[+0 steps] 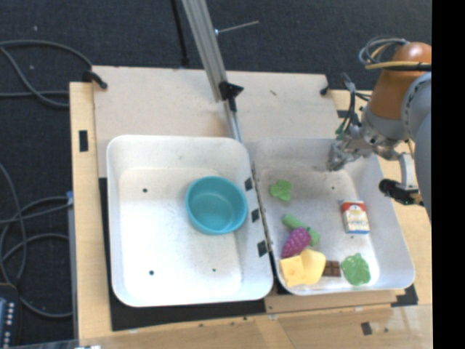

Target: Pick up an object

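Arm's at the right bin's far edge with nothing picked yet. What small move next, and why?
Probably bring the end effector toward the carton and lower over it: it hovers above bare bin floor, and the carton lies nearest, apart from the other toys.

One camera, fixed high above the bench (160, 107), looks down at a slant and takes in both bins whole. The gripper (338, 158) sits toward the upper right; the right bin (392, 264) spreads below it, the left bin (131, 195) well off to its left. Dark floor with cables frames the bench.
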{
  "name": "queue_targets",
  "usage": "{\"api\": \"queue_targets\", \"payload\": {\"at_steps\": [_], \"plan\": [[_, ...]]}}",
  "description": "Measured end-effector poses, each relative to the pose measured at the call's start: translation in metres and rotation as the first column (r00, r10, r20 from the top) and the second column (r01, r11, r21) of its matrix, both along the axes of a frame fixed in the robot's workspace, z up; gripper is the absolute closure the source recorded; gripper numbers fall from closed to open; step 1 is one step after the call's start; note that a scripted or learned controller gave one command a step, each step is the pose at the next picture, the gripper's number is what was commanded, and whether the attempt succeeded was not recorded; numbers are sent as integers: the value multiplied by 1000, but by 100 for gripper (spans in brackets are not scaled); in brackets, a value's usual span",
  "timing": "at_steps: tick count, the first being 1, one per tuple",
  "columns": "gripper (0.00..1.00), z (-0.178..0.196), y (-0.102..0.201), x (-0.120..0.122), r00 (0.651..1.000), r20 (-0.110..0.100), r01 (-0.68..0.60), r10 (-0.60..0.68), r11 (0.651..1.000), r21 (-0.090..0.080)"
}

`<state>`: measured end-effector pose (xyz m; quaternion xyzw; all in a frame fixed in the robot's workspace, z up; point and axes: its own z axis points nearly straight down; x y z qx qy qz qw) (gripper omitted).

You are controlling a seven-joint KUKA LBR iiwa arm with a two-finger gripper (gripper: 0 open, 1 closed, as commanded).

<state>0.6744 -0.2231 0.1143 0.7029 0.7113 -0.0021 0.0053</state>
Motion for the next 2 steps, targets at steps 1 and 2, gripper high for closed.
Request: {"api": "queue_targets", "payload": {"at_steps": [1, 2], "plan": [[100, 47, -3, -5, 1000, 2, 10, -10, 1000, 7], [100, 98, -4, -13, 1000, 2, 11, -11, 1000, 9]]}}
